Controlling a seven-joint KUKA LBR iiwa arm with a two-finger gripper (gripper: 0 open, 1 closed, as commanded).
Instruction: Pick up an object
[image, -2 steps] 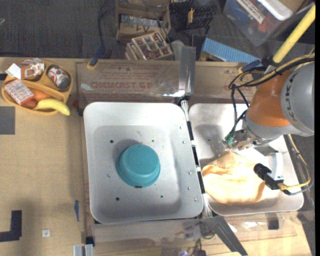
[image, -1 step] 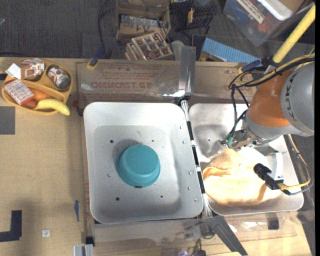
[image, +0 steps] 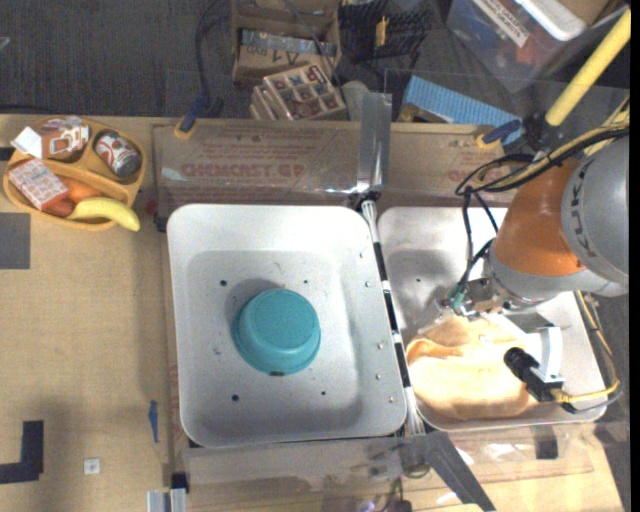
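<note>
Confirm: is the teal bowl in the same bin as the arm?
No: the teal bowl sits in the left bin, while the arm reaches into the right bin.

Cardboard strip (image: 265, 165) behind left bin: faint reddish printed lettering along its length, too blurred to read. Box (image: 297, 88) on floor beyond bench: printed pattern, possibly letters, not legible. Snack packets in yellow dish (image: 22, 188) at far left: printed labels, words too small to make out. No brand, number or sign readable anywhere else.
</note>
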